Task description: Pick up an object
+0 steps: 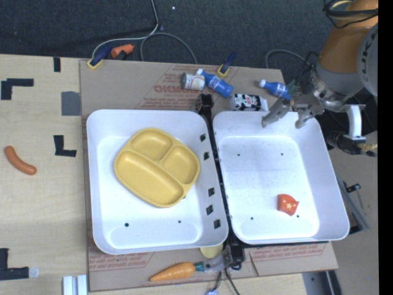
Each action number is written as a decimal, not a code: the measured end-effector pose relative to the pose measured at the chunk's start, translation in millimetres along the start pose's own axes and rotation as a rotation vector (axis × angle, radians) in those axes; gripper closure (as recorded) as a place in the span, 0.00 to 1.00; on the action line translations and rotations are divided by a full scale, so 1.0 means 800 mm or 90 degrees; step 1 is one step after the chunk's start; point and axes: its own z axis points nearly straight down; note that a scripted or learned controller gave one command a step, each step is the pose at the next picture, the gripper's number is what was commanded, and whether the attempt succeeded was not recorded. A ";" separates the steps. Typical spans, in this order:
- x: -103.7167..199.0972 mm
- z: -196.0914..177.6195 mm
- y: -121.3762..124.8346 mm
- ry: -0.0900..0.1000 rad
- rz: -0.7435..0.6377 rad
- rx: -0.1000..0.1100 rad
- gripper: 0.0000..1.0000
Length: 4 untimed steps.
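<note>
Below the pincer [285, 117] and a little toward the near right corner of the right-hand bin [328, 183], a small red object [287, 204] lies on the white floor; it looks like a toy strawberry or a red pepper piece, too small to name for certain. It is the only loose thing in that bin, and it sits well apart from the pincer, which hangs over the bin's far rim. It is squat, with no clear long axis, so I judge that the angle of approach matters little; what the coming move turns on is a travel from the far rim toward the near edge, then a descent.

From the fixed camera the pincer's two grey fingers [272, 117] stand spread wide apart, with only white bin floor and rim showing between them. They grip nothing and touch nothing.

Away to the pincer's left, in the other bin [98, 183], lies a yellow divided plate [156, 166], a larger and flatter candidate but farther off.
</note>
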 end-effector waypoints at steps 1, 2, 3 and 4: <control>-0.054 0.186 -0.048 -0.001 0.003 0.002 0.00; -0.058 0.160 -0.155 0.000 0.003 0.003 0.00; -0.003 0.181 -0.184 -0.005 0.001 -0.008 0.00; -0.005 0.167 -0.182 -0.005 0.002 -0.009 1.00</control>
